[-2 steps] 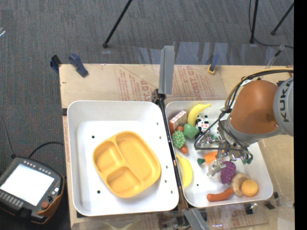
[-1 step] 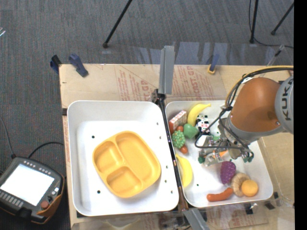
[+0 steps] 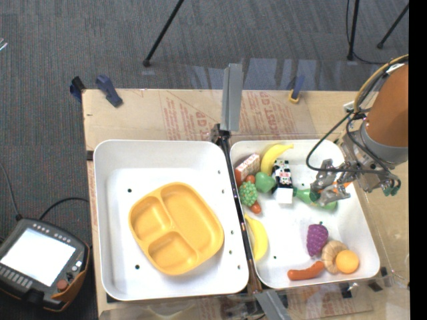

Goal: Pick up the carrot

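well, the gripper (image 3: 329, 191) hangs low over the right bin (image 3: 369, 235), at its right side just above a green toy (image 3: 310, 195); whether it is spread or pinched i cannot tell. the carrot (image 3: 306, 271) lies apart at the near edge, beside an orange (image 3: 347, 262) and purple grapes (image 3: 317, 237). the left bin (image 3: 110, 162) bears a yellow plate (image 3: 175, 227).

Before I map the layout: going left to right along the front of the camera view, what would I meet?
Tablet controller → yellow divided plate → banana → carrot → orange.
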### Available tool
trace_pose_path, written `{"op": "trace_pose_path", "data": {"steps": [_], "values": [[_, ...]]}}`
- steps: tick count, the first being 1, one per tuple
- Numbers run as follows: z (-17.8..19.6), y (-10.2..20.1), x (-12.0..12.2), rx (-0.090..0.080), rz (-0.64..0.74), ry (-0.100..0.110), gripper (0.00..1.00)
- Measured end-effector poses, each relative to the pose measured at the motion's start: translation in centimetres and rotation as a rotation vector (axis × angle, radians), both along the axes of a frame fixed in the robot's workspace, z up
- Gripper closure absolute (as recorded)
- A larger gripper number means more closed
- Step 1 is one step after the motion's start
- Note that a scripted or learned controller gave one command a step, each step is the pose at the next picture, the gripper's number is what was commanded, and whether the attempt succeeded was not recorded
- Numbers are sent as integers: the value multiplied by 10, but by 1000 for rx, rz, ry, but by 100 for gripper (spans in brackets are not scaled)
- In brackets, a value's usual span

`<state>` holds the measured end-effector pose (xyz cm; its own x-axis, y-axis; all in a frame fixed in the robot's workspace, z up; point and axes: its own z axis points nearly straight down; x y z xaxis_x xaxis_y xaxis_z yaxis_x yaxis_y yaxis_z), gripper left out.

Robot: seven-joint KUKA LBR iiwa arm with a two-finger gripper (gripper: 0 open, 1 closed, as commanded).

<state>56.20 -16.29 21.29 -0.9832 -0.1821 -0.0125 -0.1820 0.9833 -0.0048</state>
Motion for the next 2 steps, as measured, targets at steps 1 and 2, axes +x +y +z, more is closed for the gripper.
{"op": "trace_pose_path", "data": {"steps": [1, 2], "values": [[110, -50, 10, -1, 208, 4, 100], [50, 11, 6, 5, -24, 14, 100]]}}
